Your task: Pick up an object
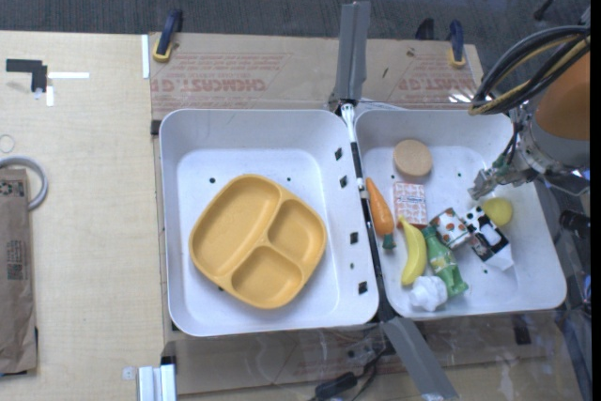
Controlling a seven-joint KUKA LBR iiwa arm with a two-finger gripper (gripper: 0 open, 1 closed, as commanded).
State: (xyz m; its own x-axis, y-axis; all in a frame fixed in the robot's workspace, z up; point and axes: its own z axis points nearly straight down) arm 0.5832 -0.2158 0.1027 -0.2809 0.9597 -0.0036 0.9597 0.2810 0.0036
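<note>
Cardboard (282,75) behind the bins, upper centre, shows reversed red print, seemingly "CHEMCAST GP". Left bin (178,230) holds a yellow divided plate (258,240). Right bin (540,282), lower right: tan disc (412,159), carrot (379,206), small packet (410,201) with red print too small to read, banana (412,253), green bottle (443,262), yellow ball (498,211). Gripper (490,183) just above the ball; finger opening cannot be told.

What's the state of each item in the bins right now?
divided yellow plate: flat, nothing in its compartments
carrot: lying against the divider
banana: lying flat
round wooden disc: lying flat, apart from the rest
green bottle: on its side
claw: low over the right bin, beside the yellow ball
</note>
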